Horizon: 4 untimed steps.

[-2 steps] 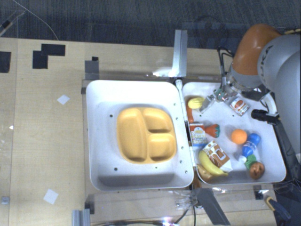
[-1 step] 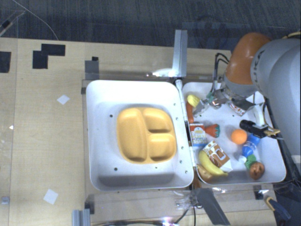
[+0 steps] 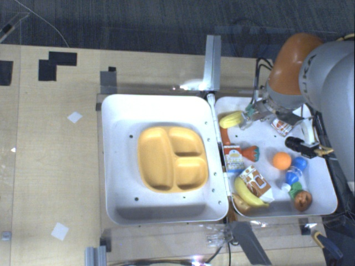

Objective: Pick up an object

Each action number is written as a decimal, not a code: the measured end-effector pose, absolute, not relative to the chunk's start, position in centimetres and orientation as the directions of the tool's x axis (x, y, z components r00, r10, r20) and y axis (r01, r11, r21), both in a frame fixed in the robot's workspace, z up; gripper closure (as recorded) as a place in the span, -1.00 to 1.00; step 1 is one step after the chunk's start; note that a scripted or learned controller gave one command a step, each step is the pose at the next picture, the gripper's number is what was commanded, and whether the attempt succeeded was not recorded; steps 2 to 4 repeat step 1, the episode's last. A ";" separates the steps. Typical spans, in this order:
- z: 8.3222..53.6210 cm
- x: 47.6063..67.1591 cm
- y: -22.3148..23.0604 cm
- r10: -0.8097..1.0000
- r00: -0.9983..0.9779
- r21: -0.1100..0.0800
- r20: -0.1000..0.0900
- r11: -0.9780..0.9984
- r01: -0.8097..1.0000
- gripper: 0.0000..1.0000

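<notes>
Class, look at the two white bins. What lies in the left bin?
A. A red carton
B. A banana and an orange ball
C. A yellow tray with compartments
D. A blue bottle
C: the yellow tray with its compartments lies in the middle of the left bin, while the banana, the orange ball and the other small things lie in the right bin.
</notes>
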<state>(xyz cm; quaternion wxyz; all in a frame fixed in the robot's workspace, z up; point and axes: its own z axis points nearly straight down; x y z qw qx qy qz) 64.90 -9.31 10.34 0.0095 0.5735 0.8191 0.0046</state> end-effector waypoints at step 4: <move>10.3 64.9 -9.3 0.939 -0.343 0.018 -0.010 0.343 0.939 -1.00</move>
